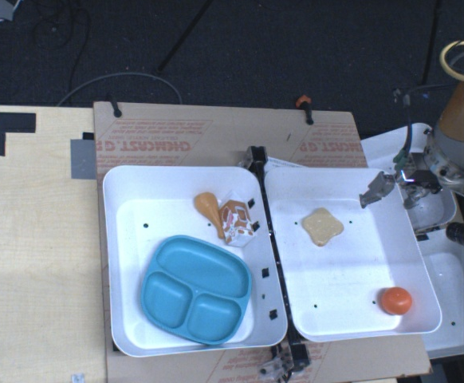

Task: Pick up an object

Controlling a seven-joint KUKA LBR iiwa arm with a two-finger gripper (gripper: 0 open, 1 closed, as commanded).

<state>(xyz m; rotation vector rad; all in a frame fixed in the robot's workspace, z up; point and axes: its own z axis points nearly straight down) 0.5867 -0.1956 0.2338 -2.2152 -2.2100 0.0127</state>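
Two shallow white plastic bins sit side by side on a brown cardboard sheet over the pale wooden counter (pixel 33 238). The right bin (pixel 351 313) has wide bare floor: a flat, pale beige, cookie-like piece (pixel 322 227) lies near its middle, well apart from every wall, and a small round orange ball (pixel 395 301) rests in the near right corner, close to the rim. The left bin (pixel 124 214) is more crowded. A light blue plastic divided plate (pixel 196 288) fills most of its lower half, and above it, near the dividing wall, a tan wooden spoon-shaped piece (pixel 210 208) touches a brown-and-white wrapped item (pixel 236 221).

The grey arm's hand (pixel 375 190) hangs over the right bin's upper right corner, beside the far rim, with a dark fingertip pointing left toward the bin's middle. The hand is small and partly blurred, so I cannot tell how it is set; nothing appears to be in it. The beige piece lies to its left and slightly nearer the camera, apart from it; the orange ball lies well below it along the right wall.
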